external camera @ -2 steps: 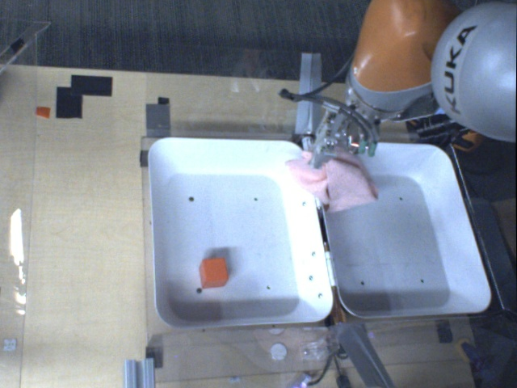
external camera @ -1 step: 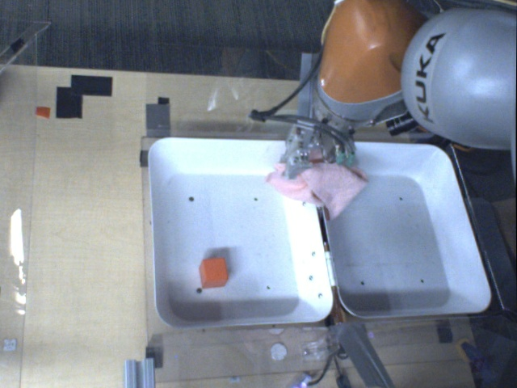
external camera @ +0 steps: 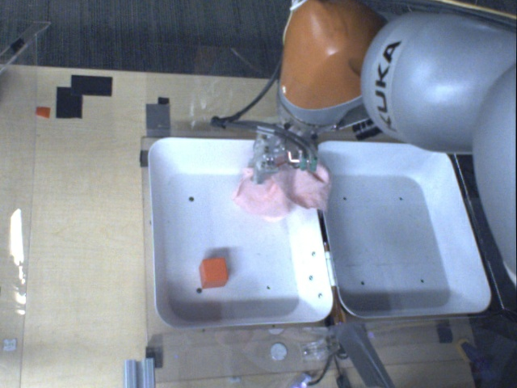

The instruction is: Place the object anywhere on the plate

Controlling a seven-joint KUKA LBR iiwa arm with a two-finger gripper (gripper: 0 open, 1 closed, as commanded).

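At the 12 o'clock edge of the left bin, the gripper hangs over a soft pink cloth. I cannot tell how its grip stands. The cloth lies bunched at the bin's 1 o'clock corner. A small orange block sits toward 7 o'clock. The right bin is beside it.

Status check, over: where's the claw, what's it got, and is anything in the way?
Claw over left white bin's far right corner. Crumpled pink cloth hangs bunched at the claw; grip unconfirmed. Small orange block sits apart, near front. No plate sighted.
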